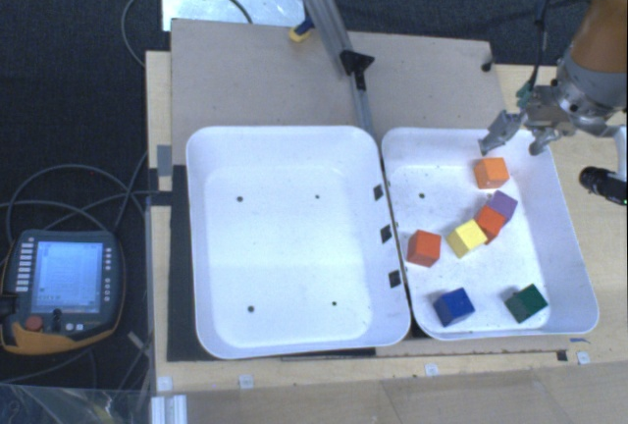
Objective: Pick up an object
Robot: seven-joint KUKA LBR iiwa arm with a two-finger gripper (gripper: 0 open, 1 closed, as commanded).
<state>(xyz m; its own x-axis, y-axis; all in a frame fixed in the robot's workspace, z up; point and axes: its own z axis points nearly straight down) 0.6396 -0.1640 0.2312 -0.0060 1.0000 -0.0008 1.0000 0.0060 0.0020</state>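
Note:
The right bin [574, 245] holds several blocks. An orange block [491, 173] lies near its far edge. A purple block [503, 205], a red-orange block [490, 221] and a yellow block [468, 238] touch in a diagonal row. Another red-orange block [424, 247] sits left of them. A blue block [453, 305] and a dark green block [526, 302] rest near the front edge. My gripper [518, 137] hangs open above the bin's far right corner, just above and right of the orange block, with nothing between its fingers.
The left bin [285, 236] stands beside the right one. A slanted metal pole [324, 5] crosses the brown board behind the bins. A teach pendant [59, 290] with cables lies on the floor at the left.

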